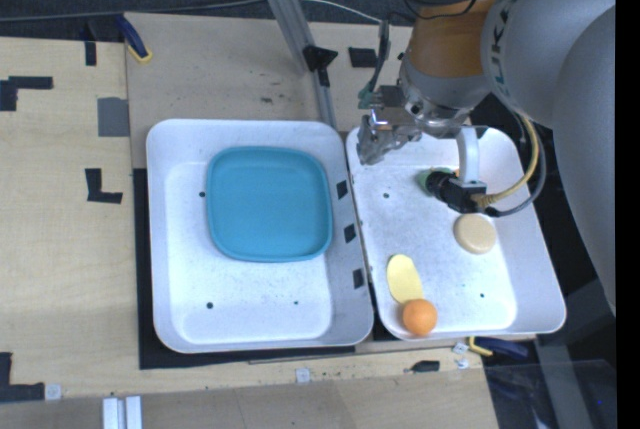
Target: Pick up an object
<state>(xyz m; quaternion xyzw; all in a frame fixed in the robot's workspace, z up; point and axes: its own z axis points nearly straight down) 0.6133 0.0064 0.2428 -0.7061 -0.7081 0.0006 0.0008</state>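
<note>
Orange ball [419, 317] well below hand [377, 145]

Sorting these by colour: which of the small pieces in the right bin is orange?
The orange ball at the right bin's near edge; the yellow piece touching it and the beige disc are paler.

two white bins [170, 247], one blue plate [268, 203], three small objects [420, 317]
</note>
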